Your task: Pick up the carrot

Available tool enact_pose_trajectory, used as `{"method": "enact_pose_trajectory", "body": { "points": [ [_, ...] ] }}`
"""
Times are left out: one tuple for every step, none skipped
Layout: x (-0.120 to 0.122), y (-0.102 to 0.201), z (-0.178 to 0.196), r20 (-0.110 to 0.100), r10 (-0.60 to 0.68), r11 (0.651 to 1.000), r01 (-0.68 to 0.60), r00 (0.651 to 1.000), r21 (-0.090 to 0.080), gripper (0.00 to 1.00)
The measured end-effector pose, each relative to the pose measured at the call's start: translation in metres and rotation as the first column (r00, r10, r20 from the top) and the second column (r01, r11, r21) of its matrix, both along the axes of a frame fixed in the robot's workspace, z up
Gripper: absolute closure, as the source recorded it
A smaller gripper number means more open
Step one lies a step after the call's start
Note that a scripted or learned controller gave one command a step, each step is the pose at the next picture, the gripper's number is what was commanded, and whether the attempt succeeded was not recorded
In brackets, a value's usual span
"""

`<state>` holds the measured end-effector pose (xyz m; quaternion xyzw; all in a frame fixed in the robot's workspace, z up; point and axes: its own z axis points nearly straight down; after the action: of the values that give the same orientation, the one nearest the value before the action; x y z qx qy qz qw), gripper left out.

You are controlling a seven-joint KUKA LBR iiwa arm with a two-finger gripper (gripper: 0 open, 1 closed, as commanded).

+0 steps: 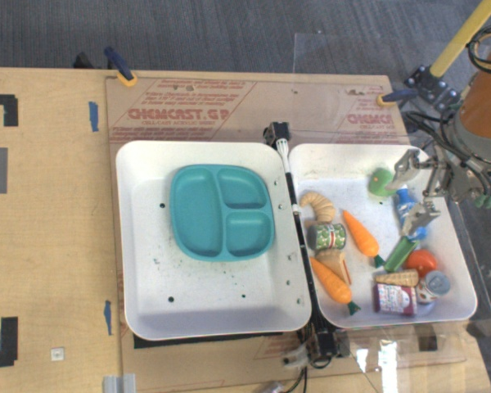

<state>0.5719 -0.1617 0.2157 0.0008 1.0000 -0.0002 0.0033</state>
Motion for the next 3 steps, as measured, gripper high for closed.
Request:
{"method": "enact_pose_trajectory", "body": {
  "points": [
    [-0.0294, 0.0461, -0.1168, 0.008, -0.033, 0.999, 0.033, 0.999, -0.001, 0.00],
    [-0.0280, 0.0482, -0.1076, 0.012, -0.031, 1.000, 0.031, 0.999, -0.001, 1.00],
    [-0.0284, 0.0483, -0.1084, 0.010, -0.030, 1.000, 0.030, 0.999, 0.000, 0.00]
  ]
}}
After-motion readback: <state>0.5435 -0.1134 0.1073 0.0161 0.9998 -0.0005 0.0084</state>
